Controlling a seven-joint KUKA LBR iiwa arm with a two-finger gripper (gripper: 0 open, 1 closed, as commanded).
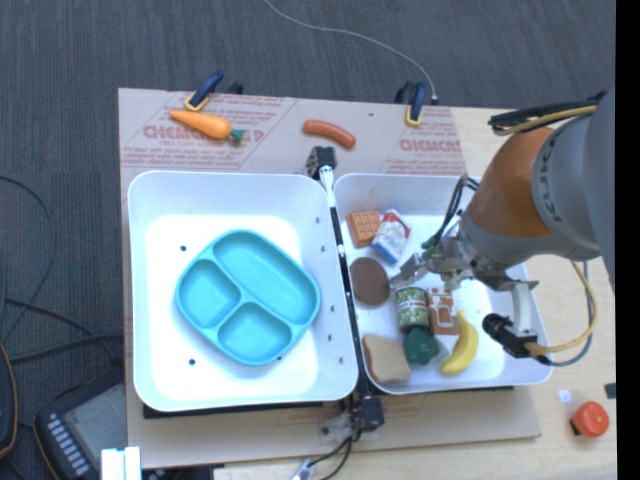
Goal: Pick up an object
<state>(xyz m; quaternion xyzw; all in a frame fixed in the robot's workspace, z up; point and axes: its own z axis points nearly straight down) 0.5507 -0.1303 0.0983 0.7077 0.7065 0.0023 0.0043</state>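
Reaching in from the right: grey KUKA arm [560, 183] with orange band, wrist hanging over the right bin [520, 368]. Sitting beside it, the left bin [150, 268] holding a blue divided plate [248, 296] and nothing graspable otherwise. Crowding the right bin, toy food: brown round patty [370, 281], bread slice [386, 359], banana [461, 346], small can with green label [411, 308], green pepper-like piece [421, 347], waffle cracker [364, 227], red-and-white carton [391, 238]. Lying outside on the board: toy carrot [203, 124] and sausage [329, 133], well out of play. Hovering low over the bin's middle, gripper [432, 265], just above and right of the can; no way of telling how far the jaws are parted from this slant, and nothing visibly caught between them. Judging the step: approach or descent, target not yet secured, probably the can or the patty nearest the tip. Calling next for a straight drop onto one item, closing squarely, avoiding neighbours touching the can, then lifting clear of the bin wall.
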